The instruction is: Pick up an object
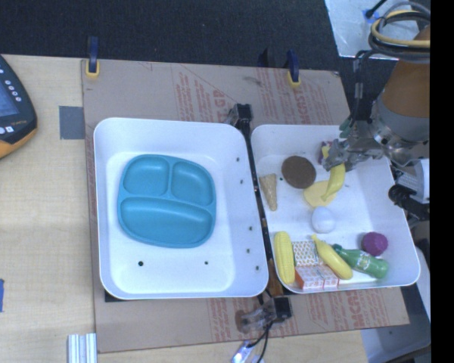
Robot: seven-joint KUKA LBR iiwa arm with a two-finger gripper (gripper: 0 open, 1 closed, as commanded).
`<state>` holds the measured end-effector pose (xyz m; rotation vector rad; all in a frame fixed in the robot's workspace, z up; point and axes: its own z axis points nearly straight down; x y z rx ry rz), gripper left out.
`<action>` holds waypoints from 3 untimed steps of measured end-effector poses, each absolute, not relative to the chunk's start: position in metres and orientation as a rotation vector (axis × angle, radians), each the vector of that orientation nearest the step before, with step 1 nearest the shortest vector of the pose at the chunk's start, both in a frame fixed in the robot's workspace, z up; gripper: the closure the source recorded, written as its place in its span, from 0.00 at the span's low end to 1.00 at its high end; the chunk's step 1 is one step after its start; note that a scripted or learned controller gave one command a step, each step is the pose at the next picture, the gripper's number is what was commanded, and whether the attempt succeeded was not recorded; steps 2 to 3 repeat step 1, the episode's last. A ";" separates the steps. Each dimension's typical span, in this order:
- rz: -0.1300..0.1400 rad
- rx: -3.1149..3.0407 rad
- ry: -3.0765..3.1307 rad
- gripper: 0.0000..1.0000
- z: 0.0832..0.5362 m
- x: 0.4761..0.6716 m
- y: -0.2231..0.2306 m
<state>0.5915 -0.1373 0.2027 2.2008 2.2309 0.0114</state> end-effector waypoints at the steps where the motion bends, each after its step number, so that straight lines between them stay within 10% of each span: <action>1: 0.004 2.209 2.234 1.00 0.227 0.612 -0.067; 3: 0.004 2.209 2.234 1.00 0.227 0.612 -0.067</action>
